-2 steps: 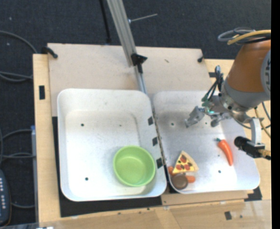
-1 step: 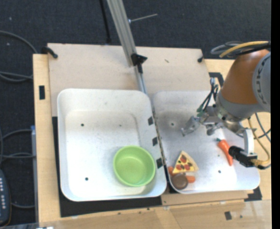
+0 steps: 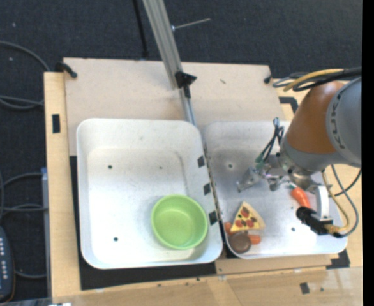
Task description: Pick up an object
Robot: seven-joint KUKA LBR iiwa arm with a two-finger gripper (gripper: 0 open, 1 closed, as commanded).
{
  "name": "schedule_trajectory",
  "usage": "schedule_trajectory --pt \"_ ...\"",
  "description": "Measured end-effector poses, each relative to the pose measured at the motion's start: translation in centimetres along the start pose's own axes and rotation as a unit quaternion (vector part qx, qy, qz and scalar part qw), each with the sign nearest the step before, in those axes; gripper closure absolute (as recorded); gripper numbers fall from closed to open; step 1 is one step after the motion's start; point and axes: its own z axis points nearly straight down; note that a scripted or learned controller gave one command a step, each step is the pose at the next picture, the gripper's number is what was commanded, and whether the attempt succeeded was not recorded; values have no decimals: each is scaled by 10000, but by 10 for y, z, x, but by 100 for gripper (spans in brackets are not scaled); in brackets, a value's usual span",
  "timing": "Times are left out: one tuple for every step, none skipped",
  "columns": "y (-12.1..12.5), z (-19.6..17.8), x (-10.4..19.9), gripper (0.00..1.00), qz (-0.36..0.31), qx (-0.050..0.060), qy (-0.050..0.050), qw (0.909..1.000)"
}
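Note:
My gripper [image 3: 258, 184] hangs over the middle of the right bin [image 3: 238, 139], open, with nothing between its fingers. Just below it, toward the bin's front, lies a toy pizza slice [image 3: 246, 217]. A brown round piece [image 3: 240, 241] and a small orange bit [image 3: 256, 239] rest at the front wall beneath the slice. An orange object [image 3: 299, 196] lies to the right of the gripper, partly hidden by the wrist. In the left bin [image 3: 110, 145], a green bowl [image 3: 179, 221] sits near the front right corner.
A slanted metal post [image 3: 168, 43] rises from the bench behind the bins, ending at the divider between them. The grey and orange arm [image 3: 321, 126] covers the right bin's right side. Black cables [image 3: 318, 222] loop near the right bin's front right corner.

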Motion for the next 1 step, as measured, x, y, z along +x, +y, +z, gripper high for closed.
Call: schedule_trajectory --pt "0 29 -2 0 1 -12 -4 10000"
